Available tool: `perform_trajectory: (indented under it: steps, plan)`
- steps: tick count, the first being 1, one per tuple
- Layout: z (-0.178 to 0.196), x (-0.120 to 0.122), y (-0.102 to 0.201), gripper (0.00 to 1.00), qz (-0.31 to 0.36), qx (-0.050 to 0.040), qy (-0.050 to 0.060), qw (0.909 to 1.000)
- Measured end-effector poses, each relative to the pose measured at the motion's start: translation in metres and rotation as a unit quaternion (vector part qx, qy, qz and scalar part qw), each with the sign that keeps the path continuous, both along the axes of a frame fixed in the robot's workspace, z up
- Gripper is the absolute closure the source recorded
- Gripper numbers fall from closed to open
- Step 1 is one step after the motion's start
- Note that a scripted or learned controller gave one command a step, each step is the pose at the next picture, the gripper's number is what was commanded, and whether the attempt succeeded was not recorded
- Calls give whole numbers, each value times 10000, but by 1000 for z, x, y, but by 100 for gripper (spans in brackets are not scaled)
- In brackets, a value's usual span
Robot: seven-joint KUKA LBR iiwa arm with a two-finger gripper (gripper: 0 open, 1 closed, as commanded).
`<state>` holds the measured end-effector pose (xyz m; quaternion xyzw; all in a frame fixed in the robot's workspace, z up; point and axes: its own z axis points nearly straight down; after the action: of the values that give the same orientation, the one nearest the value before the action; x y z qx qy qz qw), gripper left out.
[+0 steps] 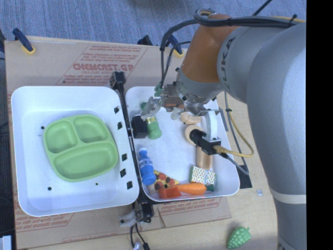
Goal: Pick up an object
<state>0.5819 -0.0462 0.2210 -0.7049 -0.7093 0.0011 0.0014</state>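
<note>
Green bottle (153,129) in right bin (229,184), gripper (152,106) just above

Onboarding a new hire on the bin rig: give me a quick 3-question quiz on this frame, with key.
1. True or false: the green divided plate lies in the left bin.
2. Which lies outside both bins? A) carrot B) green grapes C) blue bottle
3. Fill in: the arm reaches over the ____ bin.

Key: 1 true; 2 B; 3 right.
</note>
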Motion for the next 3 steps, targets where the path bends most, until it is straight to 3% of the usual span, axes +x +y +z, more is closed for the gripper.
perform_trajectory:
  steps: [1,2,3]
  plan:
    - [-30,18,-6,0,-1,-3,12,10000]
    - [-115,28,-46,0,1,11,-46,10000]
    - [-102,30,-47,100,13,3,-58,10000]
